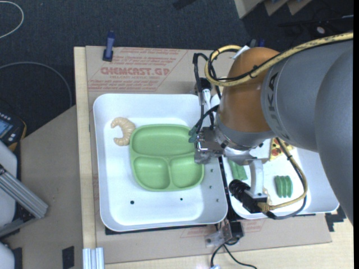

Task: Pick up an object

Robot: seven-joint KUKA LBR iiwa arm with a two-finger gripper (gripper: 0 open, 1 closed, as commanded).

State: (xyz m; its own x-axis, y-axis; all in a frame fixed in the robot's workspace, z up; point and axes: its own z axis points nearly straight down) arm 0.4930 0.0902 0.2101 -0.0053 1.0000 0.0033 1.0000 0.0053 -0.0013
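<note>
Hand [203, 145] at right rim of green divided plate [166, 157] in left bin [112, 206], grip state unclear; croissant [123, 130] beside plate.

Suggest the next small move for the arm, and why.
Probably lower straight down and close. The gripper sits over the right rim of the green three-compartment plastic plate in the left white bin, with nothing visibly held. The tan croissant-shaped toy lies farther left.

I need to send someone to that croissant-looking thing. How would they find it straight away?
Start at the left white bin, the one holding the green divided plate. Look just off the plate's upper-left corner, near the bin's left wall: the croissant lies there. It is small, curved and pale tan, unlike the green plate.
</note>
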